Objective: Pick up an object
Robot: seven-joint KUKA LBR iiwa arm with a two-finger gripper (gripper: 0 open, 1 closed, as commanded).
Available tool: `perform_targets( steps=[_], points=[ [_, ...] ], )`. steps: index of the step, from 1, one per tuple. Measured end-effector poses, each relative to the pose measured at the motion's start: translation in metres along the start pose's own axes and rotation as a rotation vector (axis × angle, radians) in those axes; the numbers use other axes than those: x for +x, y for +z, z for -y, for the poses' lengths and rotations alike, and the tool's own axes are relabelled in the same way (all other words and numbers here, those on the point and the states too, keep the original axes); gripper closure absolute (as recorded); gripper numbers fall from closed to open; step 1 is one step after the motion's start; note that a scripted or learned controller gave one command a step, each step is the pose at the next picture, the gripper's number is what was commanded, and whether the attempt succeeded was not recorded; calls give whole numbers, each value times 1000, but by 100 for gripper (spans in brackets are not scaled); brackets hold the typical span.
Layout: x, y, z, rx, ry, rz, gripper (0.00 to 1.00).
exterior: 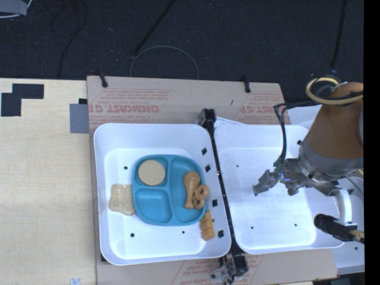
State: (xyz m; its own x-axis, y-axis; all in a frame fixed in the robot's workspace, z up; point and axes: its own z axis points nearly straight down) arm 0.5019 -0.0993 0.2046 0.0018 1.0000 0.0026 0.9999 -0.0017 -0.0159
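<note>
My end effector (265,183) hangs over the right bin (267,242); finger state unreadable. Objects lie in the left bin (110,153): blue tray (155,209), pretzel (193,190). Risk: descending here grasps nothing.

2 white bins (113,159) (261,141); 1 blue tray (157,209); 4 food pieces (151,172) (195,190) (122,199) (207,225).

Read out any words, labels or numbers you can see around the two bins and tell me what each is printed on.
Red print on the cardboard sheet behind the left bin: upside down and blurred, not reliably readable.
Red print on the same cardboard behind the right bin: partly covered, unreadable.
Red print on the cardboard's front edge: too small to read.
Blue divided plate, food pieces, arm: no text.
</note>
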Motion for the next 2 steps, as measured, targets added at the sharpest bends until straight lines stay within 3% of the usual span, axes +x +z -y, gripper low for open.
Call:
perform_targets(
  steps=[1, 2],
  points=[
    [0, -6, -2, -11, -2, 1, 0],
    [8, 55, 3, -6, -2, 0, 0]
  ],
)
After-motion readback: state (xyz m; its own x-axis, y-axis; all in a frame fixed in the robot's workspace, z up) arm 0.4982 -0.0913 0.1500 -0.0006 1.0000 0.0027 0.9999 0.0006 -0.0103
